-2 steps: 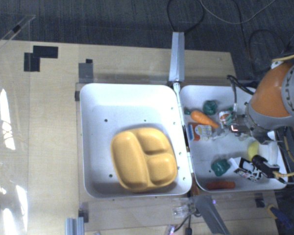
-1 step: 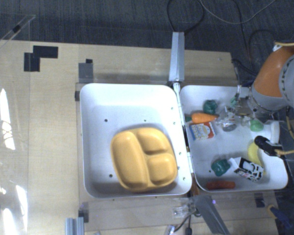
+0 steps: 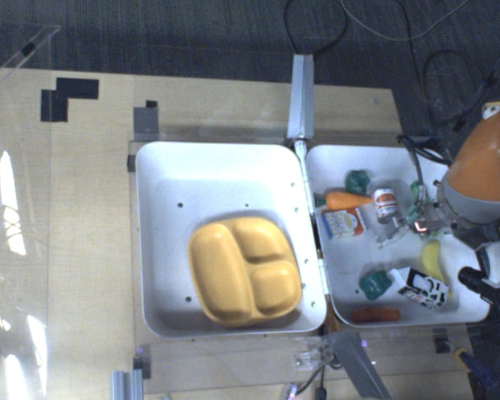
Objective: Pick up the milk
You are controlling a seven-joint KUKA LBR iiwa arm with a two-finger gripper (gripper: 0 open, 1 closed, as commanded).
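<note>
White-black milk carton (image 3: 424, 288) | lying flat | below pincer (image 3: 407, 223), apart

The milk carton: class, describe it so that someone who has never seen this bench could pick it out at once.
Find the right-hand bin, the one crowded with small groceries. Go to its near right corner, just below the yellow lemon. The milk carton lies there on its side, a small white box with black cow patches, the only black-and-white thing among coloured neighbours.

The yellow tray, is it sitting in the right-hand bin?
No, the yellow tray lies in the left bin, apart from the right bin.
</note>
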